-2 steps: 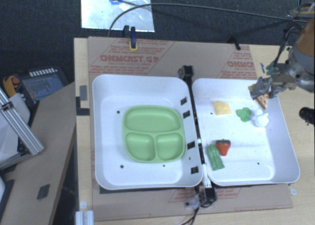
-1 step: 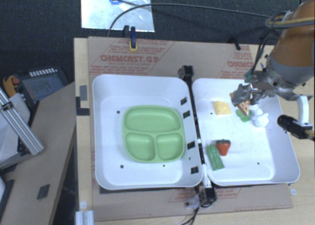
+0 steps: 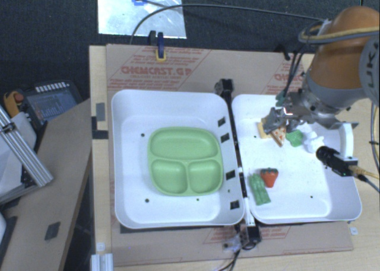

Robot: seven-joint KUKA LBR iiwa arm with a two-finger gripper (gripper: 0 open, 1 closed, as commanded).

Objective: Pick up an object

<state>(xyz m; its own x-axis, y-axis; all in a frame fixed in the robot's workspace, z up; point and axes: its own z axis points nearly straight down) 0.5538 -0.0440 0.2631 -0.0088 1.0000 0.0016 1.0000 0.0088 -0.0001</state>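
1. Tan block (image 3: 271, 133). It lies on the floor of the right bin (image 3: 332, 207), in the far-left part, not far from the wall shared with the neighbouring bin. It sits right at the tip of the gripper (image 3: 277, 123), on the near side and a little to the left. The tip overlaps the block's upper edge, and I cannot tell whether the two touch. The long axis runs on a slant from far-left to near-right, and the near-right end shows a more orange face.

2. Gripper. It is low over the right bin's far-left quarter and points down and leftward. I cannot tell whether it is open or closed on anything.

3. Arm (image 3: 341, 56). It comes in from the right, grey, with the orange band bulking large above the wrist. It leans over the right bin's far-right corner, and the wrist is angled down toward the bin floor.

4. Small green piece (image 3: 294, 139). It is just right of the tan block, near the gripper.

5. White piece (image 3: 311, 142). It is just beside the green piece, on its right.

6. Red strawberry-shaped toy (image 3: 270, 177). It is in the nearer half of the right bin, well apart from the gripper.

7. Green bar (image 3: 259, 190). It lies flat, just left of the strawberry toy and beside the shared wall. Its long axis is slanted from far-left to near-right.

8. Left bin (image 3: 127, 104). It holds a pale green divided plate (image 3: 181, 160) lying flat near the middle, with one wide compartment on the far side and two smaller ones on the near side.
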